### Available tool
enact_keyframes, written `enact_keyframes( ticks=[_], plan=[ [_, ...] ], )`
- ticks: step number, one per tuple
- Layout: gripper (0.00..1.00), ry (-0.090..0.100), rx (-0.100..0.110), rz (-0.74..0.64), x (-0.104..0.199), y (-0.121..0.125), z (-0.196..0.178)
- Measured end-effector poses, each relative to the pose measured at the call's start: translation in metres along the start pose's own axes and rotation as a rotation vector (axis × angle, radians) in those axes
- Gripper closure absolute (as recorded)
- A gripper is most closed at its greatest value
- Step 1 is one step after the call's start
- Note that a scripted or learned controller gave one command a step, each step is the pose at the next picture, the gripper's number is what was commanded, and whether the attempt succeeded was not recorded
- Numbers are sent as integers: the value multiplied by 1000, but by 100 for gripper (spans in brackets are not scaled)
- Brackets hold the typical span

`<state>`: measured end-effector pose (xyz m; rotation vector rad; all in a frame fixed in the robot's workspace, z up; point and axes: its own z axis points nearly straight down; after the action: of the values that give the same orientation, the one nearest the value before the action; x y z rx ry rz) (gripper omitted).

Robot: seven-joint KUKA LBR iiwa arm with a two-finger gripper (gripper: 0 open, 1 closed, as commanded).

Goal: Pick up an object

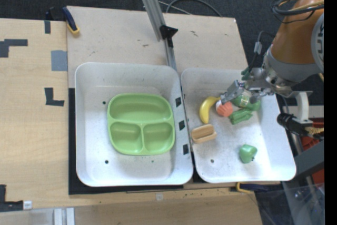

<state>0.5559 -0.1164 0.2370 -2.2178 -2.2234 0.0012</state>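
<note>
Gripper hangs low over the upper part of the right bin, at the right of the frame, reached in on the grey arm with its orange band; whether it is wide, narrow or holding anything cannot be told from this slant, as it sits in a cluster of small items. From largest to smallest: the left bin fills the centre-left of the frame and holds a green divided plate, lying flat near its middle. In the right bin, a yellow banana lies near the divider, just left of the gripper. Below it rests a tan hot-dog bun toy. A green elongated item lies just under the gripper, with a small orange-red piece touching beside it. Lower right sits a small green lump, well apart from the others.
</note>
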Motion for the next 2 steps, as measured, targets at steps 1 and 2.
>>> enact_keyframes(
  ticks=[1, 2],
  plan=[
    [0, 0, 0, 0, 0, 0, 0],
    [0, -1, 5, 2, -2, -2, 44]
  ],
)
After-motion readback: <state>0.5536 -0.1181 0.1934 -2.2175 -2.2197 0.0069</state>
